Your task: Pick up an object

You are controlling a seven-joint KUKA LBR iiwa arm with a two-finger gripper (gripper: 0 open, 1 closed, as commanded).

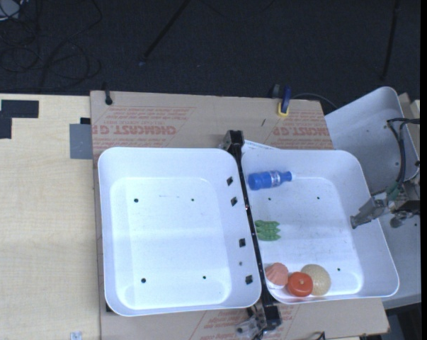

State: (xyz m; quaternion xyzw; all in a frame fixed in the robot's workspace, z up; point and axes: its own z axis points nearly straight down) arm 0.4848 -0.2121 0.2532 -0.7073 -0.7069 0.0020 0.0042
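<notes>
Camera view: gripper [374, 212] hovering at the right bin's [355, 165] right rim, finger opening impossible to tell. Holding nothing visible. Blue bottle [269, 180] lying well apart, to the far left and up from the tool; green pod [267, 230] far left; red cap [299, 284], tan disc [316, 278] and pink piece [276, 273] clustered down-left. Best chosen: the bottle, isolated; approach from above, fingers across its narrow body.

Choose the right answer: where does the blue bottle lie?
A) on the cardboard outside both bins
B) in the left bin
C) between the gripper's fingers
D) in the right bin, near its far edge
D: the blue bottle lies on its side in the right bin, near the far edge.
</notes>
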